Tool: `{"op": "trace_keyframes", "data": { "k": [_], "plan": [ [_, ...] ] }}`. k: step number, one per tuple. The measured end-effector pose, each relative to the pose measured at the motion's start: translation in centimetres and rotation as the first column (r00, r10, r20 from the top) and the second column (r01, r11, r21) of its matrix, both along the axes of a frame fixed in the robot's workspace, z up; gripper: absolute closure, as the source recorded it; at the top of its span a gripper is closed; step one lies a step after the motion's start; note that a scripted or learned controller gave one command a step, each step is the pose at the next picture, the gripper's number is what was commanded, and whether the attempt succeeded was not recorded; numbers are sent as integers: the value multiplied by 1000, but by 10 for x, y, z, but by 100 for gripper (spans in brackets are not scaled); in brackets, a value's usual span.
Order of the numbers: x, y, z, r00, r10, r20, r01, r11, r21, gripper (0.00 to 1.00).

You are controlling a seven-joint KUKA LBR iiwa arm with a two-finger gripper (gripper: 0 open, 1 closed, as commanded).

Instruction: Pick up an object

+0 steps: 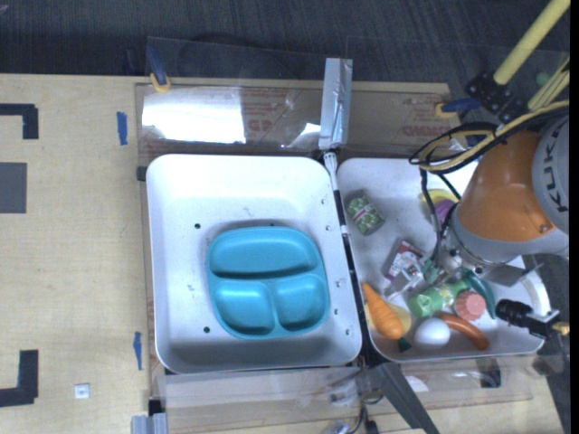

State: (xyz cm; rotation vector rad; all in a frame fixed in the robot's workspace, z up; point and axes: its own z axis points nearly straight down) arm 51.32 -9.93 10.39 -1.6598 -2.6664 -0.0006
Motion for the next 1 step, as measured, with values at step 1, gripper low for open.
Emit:
{"op": "trace_keyframes", "data": {
  "k": [1],
  "plan": [
    [3,-22,-17,948,-317,5,317,948,2,0]
  ]
}}
